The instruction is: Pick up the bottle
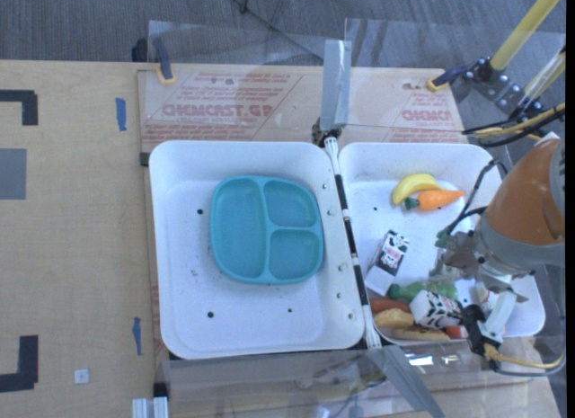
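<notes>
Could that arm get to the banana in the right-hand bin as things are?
Probably yes. The banana lies uncovered at the far side of the right bin, touching only the carrot, and the arm hangs over the same bin.

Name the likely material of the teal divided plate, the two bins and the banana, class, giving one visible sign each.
Teal divided plate: probably moulded plastic; uniform colour, smooth matte sheen, rounded compartment ridges.
Left bin and right bin: likely thin formed plastic or foam; white, dull, soft rounded rims.
Banana: seemingly a plastic toy; flat even yellow, faint gloss, though too small to be sure.
</notes>
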Action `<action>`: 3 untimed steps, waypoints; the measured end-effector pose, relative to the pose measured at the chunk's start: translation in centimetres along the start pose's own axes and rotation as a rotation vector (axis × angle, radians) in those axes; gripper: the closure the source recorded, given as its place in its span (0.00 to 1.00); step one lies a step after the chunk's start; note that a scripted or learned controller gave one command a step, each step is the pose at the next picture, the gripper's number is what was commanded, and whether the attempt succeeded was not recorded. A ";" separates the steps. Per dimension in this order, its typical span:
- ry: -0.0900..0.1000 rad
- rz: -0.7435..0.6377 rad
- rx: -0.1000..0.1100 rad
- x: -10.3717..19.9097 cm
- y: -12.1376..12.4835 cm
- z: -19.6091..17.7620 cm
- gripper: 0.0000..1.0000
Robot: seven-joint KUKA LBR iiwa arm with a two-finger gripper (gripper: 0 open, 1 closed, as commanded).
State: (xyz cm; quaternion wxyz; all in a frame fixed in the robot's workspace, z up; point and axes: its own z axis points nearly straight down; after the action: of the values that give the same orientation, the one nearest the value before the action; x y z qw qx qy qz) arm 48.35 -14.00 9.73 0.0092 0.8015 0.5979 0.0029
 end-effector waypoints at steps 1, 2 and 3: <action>0.004 0.101 0.013 1.4 4.7 0.9 1.00; 0.000 0.327 0.026 1.9 2.4 -3.9 1.00; -0.007 0.849 0.028 -0.2 2.3 -12.0 1.00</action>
State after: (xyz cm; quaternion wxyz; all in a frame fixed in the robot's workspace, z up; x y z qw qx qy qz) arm 50.35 -14.69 21.79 -0.0014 0.9766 0.2148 -0.0043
